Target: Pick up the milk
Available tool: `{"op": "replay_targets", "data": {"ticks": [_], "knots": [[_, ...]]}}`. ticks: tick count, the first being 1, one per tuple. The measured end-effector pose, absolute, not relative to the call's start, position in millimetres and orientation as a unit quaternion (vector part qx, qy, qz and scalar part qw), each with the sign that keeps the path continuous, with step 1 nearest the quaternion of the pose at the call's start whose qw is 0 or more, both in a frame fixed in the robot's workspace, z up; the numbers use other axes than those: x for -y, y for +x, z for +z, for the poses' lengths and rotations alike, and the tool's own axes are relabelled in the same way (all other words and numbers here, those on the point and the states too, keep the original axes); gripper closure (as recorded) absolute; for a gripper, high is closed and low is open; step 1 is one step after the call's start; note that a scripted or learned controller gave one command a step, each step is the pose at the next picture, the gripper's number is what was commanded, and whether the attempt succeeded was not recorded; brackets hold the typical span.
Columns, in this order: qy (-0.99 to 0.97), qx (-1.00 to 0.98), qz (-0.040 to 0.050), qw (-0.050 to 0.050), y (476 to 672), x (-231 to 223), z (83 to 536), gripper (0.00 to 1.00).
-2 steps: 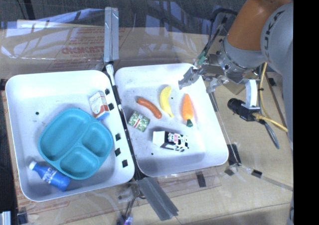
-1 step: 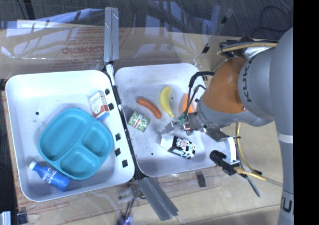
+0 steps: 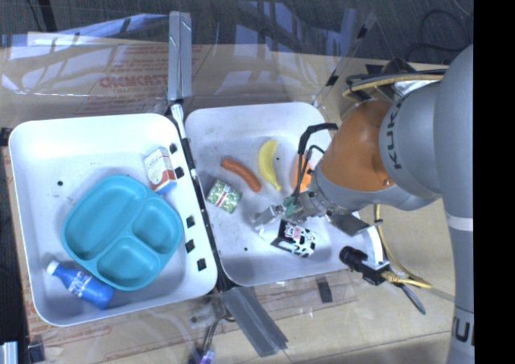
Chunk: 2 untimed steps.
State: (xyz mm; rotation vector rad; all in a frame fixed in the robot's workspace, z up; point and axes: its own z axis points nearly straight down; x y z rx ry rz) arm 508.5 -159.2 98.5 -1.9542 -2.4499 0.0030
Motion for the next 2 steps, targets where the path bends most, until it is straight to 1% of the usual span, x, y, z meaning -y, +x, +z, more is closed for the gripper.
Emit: {"op": "replay_targets", "data": {"ticks": [1,2], "knots": [[-0.664,0.748,0.0,0.001,477.5,144.9,90.7,0.0],[-0.661,0.75,0.0,0.001,479.1,144.4,99.9,1.0]]}}
